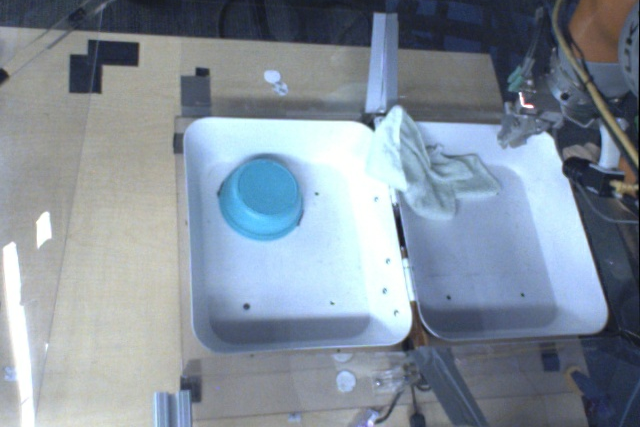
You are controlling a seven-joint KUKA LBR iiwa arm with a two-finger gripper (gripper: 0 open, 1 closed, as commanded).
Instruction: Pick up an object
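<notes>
The gripper [520, 127] is hovering at the far right corner of the right bin [520, 310], carrying nothing; whether it is apart or together — cannot tell, too small and blurred. A crumpled pale cloth [425, 170] is lying at the right bin's far left, one fold draping over the divider toward the left bin [300, 305]. A blue bowl [261, 197] is sitting upside-down in the left bin, well apart from the cloth. The cloth is looking like the nearer target, so the arm is likely needing to shift left and drop onto the bunched middle — not the thin edge on the rim, which could slip free. The bowl's smooth dome is looking harder to pinch.
</notes>
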